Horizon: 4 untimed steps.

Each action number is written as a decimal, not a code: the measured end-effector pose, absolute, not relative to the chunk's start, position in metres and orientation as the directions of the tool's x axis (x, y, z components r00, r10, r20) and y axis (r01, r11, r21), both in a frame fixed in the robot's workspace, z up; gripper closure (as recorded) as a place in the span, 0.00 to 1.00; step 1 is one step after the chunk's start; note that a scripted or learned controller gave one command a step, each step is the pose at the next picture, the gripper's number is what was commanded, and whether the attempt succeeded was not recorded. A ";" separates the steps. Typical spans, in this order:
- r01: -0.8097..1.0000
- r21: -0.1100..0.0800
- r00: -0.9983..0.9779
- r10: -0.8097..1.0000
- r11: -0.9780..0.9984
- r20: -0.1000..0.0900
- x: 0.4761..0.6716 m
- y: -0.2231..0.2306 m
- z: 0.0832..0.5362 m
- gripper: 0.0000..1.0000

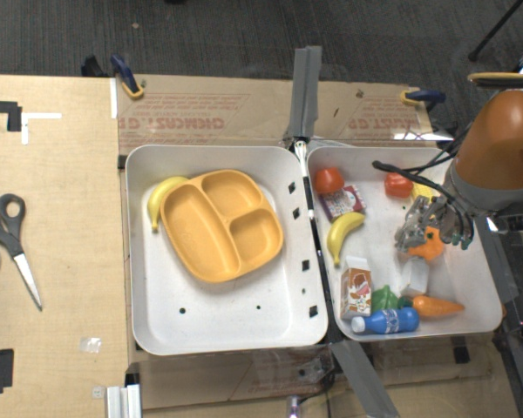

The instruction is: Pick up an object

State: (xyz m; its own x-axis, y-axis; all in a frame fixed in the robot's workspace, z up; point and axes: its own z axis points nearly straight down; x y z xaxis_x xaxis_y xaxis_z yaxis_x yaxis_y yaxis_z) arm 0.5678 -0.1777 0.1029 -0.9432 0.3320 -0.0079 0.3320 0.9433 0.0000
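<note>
Hovering gripper (416, 236): low in the right bin (479, 316).
Orange object (429, 248): touching the fingertips.
Grip: cannot tell.

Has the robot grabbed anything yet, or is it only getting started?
Nothing looks lifted yet. The tool is down in the right bin, right over a small orange object; whether it grips it I can't tell. Lifting something clear remains.

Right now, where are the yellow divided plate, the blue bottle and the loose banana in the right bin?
yellow divided plate (220, 225): camera view, on the central ridge.
blue bottle (388, 322): camera view, mid-body.
loose banana (343, 232): camera view, middle of its curve.
</note>
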 end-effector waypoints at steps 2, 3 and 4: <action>0.223 0.000 -0.975 0.223 0.975 -0.002 0.509 -0.148 0.092 0.00; 0.422 0.001 -0.906 0.422 0.906 -0.005 0.577 -0.140 0.093 0.00; 0.478 0.001 -0.879 0.478 0.879 -0.007 0.575 -0.183 0.094 0.00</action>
